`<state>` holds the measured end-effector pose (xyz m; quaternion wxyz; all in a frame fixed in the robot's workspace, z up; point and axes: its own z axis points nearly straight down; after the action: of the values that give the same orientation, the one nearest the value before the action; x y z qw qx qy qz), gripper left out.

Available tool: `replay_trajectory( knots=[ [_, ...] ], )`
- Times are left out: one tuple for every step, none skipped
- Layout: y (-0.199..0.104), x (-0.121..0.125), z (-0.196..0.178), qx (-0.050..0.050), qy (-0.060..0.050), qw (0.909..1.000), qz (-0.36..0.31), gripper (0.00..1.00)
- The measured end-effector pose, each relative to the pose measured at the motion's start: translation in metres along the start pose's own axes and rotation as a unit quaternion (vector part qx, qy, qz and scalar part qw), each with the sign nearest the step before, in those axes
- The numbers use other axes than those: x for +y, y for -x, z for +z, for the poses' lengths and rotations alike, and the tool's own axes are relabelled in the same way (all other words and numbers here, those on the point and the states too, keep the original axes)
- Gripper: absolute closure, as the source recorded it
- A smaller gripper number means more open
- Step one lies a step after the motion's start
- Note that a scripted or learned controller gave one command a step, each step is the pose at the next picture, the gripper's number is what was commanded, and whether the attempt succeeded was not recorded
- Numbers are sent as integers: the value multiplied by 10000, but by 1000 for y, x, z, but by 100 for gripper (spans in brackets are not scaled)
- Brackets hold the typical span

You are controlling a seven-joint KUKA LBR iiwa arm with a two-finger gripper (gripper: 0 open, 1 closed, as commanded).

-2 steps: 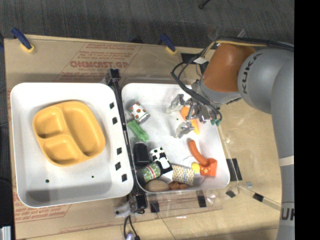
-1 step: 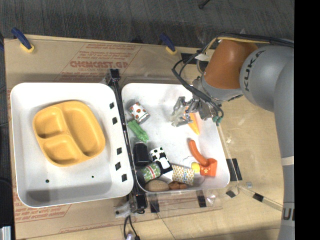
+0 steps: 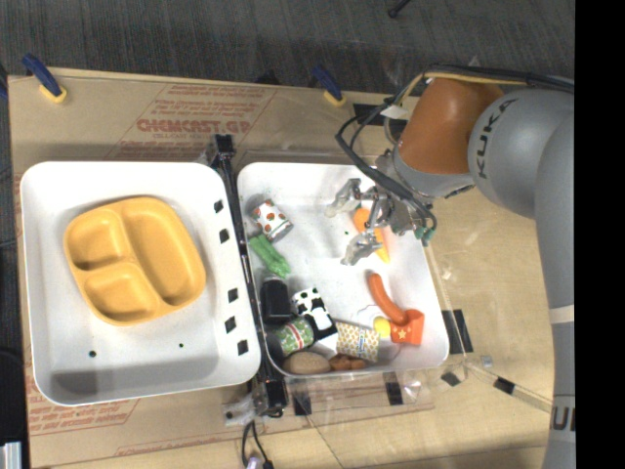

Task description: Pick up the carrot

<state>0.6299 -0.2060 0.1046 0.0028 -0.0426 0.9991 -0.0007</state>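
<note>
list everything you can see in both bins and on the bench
tray: 1, yellow, three compartments, in left bin
left bin: 1, white
right bin: 1, white
carrot: 1, orange, between the pincer's fingers, right bin far side
sausage: 1, orange-red, right bin, right side
green vegetable: 1, green, right bin, left side
can: 1, silver and red, near green vegetable
cow toy: 1, black and white, near end
clamps: 2, blue, bench far edge
pincer: 1, silver, around carrot
arm: 1, grey with orange band, from right
</note>
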Motion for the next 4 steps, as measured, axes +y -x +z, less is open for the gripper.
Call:
replay_trajectory(
  knots=[
    [2,1,-12,-30,-11,10000,-23,100],
    [2,1,-12,-27,-10,10000,-25,0],
    [5,1,-24,-70,-26,10000,-44,100],
    [5,1,-23,-67,-25,10000,-45,0]
  ],
)
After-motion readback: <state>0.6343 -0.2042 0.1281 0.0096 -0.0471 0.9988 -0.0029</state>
